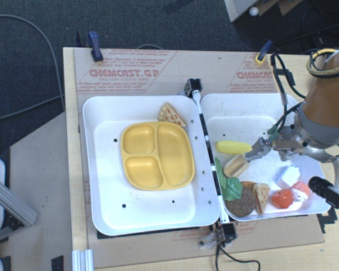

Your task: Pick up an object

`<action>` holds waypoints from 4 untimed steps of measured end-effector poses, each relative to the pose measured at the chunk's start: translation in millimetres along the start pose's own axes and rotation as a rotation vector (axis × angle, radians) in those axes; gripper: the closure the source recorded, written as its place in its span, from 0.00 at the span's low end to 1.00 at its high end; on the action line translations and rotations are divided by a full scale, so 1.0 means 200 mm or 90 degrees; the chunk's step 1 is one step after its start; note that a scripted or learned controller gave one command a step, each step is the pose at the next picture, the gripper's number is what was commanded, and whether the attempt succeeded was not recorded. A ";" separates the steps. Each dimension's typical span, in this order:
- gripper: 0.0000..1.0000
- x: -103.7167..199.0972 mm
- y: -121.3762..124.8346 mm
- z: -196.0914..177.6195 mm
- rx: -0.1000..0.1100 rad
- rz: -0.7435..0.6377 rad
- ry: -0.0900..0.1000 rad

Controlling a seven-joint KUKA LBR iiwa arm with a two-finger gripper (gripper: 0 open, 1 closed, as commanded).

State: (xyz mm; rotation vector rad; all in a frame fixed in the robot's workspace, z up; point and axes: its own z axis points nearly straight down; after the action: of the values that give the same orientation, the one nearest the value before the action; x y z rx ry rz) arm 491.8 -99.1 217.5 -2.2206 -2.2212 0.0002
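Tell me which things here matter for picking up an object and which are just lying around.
In play: gripper, corn cob, bread roll, lettuce leaf, tomato.
Lying about: yellow divided plate, waffle, blue clamps.

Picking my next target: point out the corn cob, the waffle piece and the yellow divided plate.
corn cob (233,147), camera view, middle of the cob.
waffle piece (171,115), camera view, centre of its grid face.
yellow divided plate (157,154), camera view, central ridge between compartments.
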 end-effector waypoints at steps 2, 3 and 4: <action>0.00 0.00 -0.06 0.67 0.001 0.001 0.000; 0.00 0.00 -0.06 0.67 0.000 0.001 0.001; 0.00 -0.04 -0.06 0.67 -0.001 0.001 0.000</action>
State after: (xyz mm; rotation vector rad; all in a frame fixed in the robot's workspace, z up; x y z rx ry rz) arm 478.9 -107.0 84.3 -2.2220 -2.2207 -0.0008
